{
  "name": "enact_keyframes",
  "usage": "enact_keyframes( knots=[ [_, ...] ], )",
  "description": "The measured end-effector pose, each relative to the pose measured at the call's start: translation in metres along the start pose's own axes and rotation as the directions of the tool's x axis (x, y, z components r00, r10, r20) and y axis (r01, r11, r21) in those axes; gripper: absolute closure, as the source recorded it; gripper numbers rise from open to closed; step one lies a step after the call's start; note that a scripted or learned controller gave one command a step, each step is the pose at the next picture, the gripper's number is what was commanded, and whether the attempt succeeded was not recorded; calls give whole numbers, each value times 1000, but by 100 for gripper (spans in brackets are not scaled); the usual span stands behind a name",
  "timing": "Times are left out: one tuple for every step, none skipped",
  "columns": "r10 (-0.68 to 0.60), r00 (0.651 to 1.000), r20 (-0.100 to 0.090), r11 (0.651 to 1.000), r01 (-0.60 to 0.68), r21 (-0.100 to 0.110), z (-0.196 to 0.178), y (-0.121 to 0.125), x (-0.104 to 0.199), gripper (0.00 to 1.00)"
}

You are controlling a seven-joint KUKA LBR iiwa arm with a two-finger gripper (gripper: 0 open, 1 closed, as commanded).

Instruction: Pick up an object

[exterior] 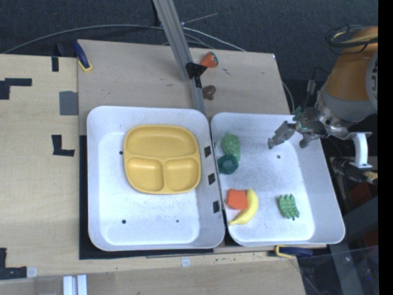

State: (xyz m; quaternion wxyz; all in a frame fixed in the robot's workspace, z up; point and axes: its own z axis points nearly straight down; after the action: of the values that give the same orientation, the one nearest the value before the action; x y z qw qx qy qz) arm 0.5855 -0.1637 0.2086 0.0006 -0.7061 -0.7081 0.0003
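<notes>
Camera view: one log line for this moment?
arm: over right bin upper right | gripper: open, holding nothing | banana, green toy: untouched | phase: approach

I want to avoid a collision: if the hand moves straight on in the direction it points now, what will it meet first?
The hand points left and downward into the right bin. Its line probably meets the bin's bare floor first, short of the green toy. Depth is unclear from this single view.

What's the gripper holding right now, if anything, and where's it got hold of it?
Nothing. The gripper hangs open over the right bin, with no object between its fingers; the toys lie loose on the bin floor.
</notes>
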Motion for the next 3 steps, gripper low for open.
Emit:
enact_keyframes(
  knots=[
    [0,1000,0,1000,0,0,0,0,0,0],
    [1,1000,0,1000,-1,6,63,5,3,0],
    [1,1000,0,1000,-1,6,117,3,4,0]
  ],
)
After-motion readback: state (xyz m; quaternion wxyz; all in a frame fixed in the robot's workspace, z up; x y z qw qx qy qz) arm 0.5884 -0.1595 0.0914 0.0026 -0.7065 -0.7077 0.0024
